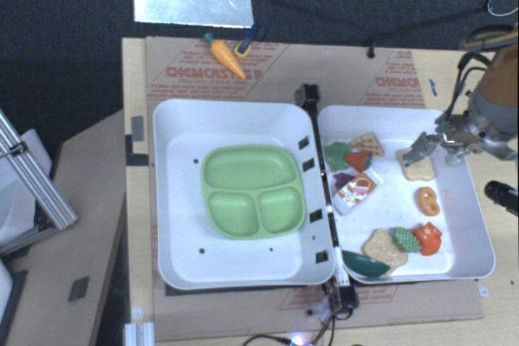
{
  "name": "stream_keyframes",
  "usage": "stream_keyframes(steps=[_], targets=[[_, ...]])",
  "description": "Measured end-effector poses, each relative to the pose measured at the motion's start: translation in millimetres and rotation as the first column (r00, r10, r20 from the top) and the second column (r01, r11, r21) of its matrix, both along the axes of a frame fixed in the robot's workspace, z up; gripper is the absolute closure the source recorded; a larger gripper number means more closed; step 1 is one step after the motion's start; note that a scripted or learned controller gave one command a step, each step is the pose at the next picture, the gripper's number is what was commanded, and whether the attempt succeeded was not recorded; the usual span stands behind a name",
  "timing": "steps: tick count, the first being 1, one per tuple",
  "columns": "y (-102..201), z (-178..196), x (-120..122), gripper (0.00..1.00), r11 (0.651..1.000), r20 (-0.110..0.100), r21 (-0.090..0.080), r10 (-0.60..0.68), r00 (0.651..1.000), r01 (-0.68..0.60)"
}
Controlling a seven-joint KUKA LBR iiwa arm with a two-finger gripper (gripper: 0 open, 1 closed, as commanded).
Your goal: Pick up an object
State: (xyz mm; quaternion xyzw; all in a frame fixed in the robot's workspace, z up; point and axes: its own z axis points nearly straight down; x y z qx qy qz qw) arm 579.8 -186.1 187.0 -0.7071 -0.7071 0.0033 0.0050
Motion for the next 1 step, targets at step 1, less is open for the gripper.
stream_keyframes(steps=[1], targets=[[0.4,7.9,3.1,0.00,1.000,0.013,-0.003,0.003,1.000,-0.003]])
